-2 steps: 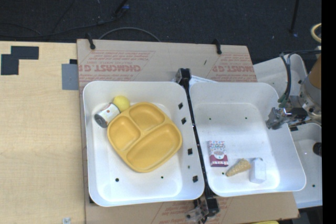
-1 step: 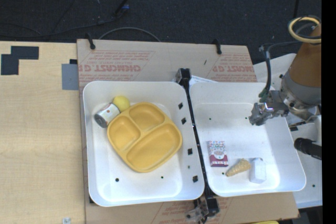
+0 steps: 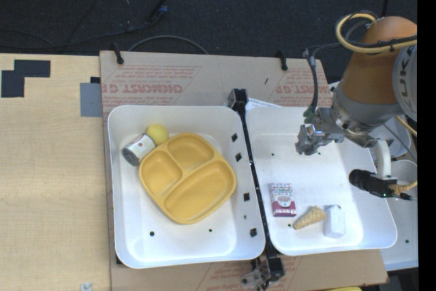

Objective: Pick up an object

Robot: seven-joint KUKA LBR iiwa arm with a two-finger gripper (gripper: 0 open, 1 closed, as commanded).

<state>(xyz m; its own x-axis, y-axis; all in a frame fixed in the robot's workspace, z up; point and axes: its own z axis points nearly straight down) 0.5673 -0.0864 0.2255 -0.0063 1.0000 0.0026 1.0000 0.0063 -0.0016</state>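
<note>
White block [image 3: 334, 221], cone [image 3: 309, 217] and red packet [image 3: 281, 199] lie in the right bin [image 3: 368, 242], below the gripper [image 3: 308, 142], apart from it. Can't tell the gripper's state. Nothing picked yet; descent, grasp and lift remain. Yellow plate [image 3: 187, 177] sits far left.

A yellow three-compartment plate [image 3: 187, 178] lies flat in the left bin at centre frame, a yellow ball [image 3: 158, 133] and a grey can [image 3: 138, 150] on its side touching its upper-left edge, while lower right lie a red packet [image 3: 281, 198], a tan cone [image 3: 309, 217] and a white block [image 3: 334, 220].
</note>
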